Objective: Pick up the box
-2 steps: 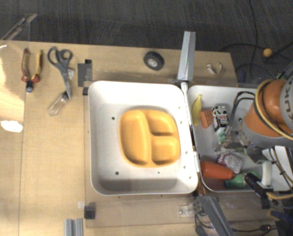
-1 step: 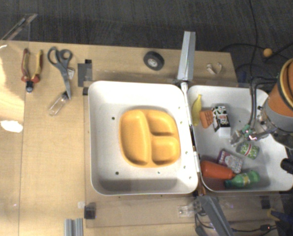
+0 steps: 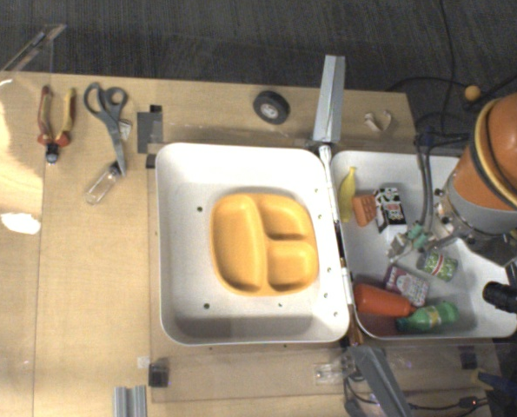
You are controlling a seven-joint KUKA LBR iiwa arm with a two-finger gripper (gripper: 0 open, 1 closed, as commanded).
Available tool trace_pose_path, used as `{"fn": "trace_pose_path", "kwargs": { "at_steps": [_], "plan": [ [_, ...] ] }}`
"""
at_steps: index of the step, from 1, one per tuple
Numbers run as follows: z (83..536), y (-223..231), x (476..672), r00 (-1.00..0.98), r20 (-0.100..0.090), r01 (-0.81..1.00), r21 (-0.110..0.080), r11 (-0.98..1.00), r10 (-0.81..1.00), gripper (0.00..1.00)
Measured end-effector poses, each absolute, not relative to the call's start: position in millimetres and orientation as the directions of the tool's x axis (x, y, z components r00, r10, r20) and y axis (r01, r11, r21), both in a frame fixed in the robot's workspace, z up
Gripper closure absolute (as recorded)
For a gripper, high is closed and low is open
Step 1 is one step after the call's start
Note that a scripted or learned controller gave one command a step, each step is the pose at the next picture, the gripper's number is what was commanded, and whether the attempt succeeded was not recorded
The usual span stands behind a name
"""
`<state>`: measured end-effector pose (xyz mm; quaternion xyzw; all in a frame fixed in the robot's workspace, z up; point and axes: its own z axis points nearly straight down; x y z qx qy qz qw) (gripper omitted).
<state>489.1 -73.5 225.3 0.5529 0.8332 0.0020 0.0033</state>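
**Box crowded among clutter; grasp at risk**

Box [image 3: 389, 207]: small, black-and-white print, lying in the upper left part of the right bin [image 3: 493, 324], close to the dividing wall. An orange packet [image 3: 363, 209] sits just beside it on the left, touching or nearly so. Banana [image 3: 347, 189] stands above the packet, against the wall.

Lower in the same bin: a maroon pouch [image 3: 407, 283], an orange carrot-like piece [image 3: 381, 301], a green bottle [image 3: 428, 317], a small green can [image 3: 440, 266]. All are packed near one another, apart from the box.

Gripper [image 3: 419, 240]: metal fingertips show below and to the right of the box, near the can and pouch. Nothing visibly sits between them. The blur and tangle of metal there leave it undecided whether they stand wide or narrow.

Risks, as judged:
- Tips sit nearer the can and pouch than the box; closing here would likely take the wrong item or nothing.
- The packet pressed beside the box could get pinched with it, or nudge it aside.
- The nearby wall leaves little room for a finger on the left.

Left bin [image 3: 180, 320] bears a yellow divided tray [image 3: 264, 241].
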Motion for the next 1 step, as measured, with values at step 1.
{"fn": "trace_pose_path", "kwargs": {
  "at_steps": [1],
  "plan": [
    [213.2, -60.7, 573.8, -0.204, -0.002, 0.979, 0.005, 0.204, 0.979, 1.00]
  ]
}}
